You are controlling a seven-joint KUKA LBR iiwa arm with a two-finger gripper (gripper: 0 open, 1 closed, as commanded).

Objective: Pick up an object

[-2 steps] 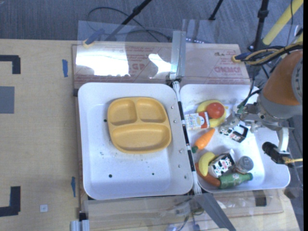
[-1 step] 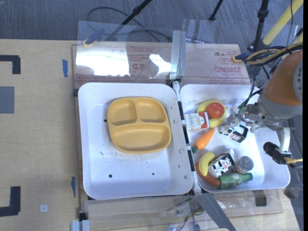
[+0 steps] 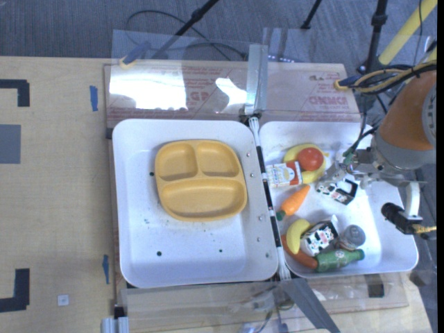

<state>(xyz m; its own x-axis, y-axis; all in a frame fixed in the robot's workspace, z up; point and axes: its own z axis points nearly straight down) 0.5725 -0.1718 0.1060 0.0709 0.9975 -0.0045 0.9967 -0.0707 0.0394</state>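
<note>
Pale wooden worktop [image 3: 48, 207] on the left, bare but for black and blue tape marks. Left shallow white plastic bin [image 3: 139, 255] holds a yellow three-compartment plastic tray [image 3: 200, 179], lying flat near the bin's middle. Right white bin [image 3: 399, 252] carries the clutter: small white carton [image 3: 283, 175] against the divider, yellow banana [image 3: 295, 152] with a red tomato [image 3: 311, 158] touching it, orange carrot [image 3: 296, 199] tilted below. Lower down, a second banana [image 3: 297, 232], black-and-white cow-patterned box [image 3: 320, 239], green bottle [image 3: 338, 257], grey metal can [image 3: 353, 236], all close together. My end effector [image 3: 341, 183] sits low over the bin's upper middle; cannot tell how it is set, nor whether anything is grasped.
</note>
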